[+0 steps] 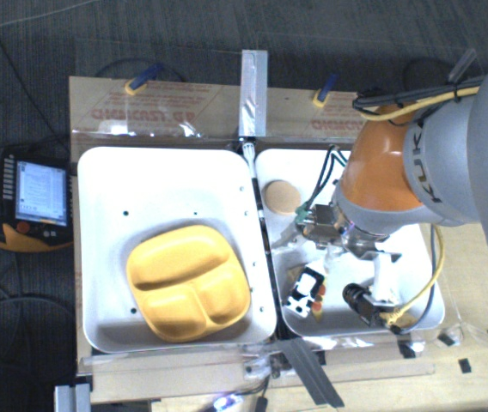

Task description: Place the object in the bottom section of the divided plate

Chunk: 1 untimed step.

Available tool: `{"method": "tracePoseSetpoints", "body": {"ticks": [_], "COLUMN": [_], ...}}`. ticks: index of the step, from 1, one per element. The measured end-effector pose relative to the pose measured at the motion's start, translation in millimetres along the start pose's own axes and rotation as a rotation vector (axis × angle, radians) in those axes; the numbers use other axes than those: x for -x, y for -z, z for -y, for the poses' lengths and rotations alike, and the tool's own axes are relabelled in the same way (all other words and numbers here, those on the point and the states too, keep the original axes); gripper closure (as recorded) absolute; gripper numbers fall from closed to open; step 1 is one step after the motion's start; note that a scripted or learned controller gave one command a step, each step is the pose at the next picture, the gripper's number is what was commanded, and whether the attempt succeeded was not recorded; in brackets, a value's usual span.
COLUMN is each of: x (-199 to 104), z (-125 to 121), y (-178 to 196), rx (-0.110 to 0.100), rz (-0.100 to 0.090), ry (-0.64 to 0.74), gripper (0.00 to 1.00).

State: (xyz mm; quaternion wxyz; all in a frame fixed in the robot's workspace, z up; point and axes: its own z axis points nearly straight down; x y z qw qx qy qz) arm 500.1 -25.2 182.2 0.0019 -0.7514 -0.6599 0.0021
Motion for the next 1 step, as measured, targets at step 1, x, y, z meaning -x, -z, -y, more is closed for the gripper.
{"method": "tracePoseSetpoints", "body": {"ticks": [1], "x": [-60.6], "z": [-27.2], "y": [0.1], "rx": [0.001], "rz": [0.001], "ry": [-0.061], "gripper": [0.0]}}
